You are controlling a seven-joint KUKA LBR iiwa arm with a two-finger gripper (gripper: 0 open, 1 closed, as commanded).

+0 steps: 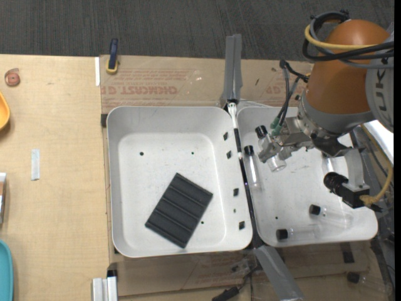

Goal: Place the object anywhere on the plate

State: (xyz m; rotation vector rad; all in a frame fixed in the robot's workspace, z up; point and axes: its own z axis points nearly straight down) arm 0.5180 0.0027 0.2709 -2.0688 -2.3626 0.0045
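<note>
A dark grey ribbed rectangular plate lies flat and slantwise in the left bin, toward its front. My gripper hangs over the left part of the right bin, close to the divider between the bins. Its metal tip is seen from above, and the wrist and orange band hide much of it. A small clear object with a dark cap lies on the right bin's floor, toward the front right, well apart from the gripper.
Small black bits dot the right bin's floor. A black cable fitting hangs off the arm at the right. A grey rail runs back from between the bins. Brown cardboard lies behind them.
</note>
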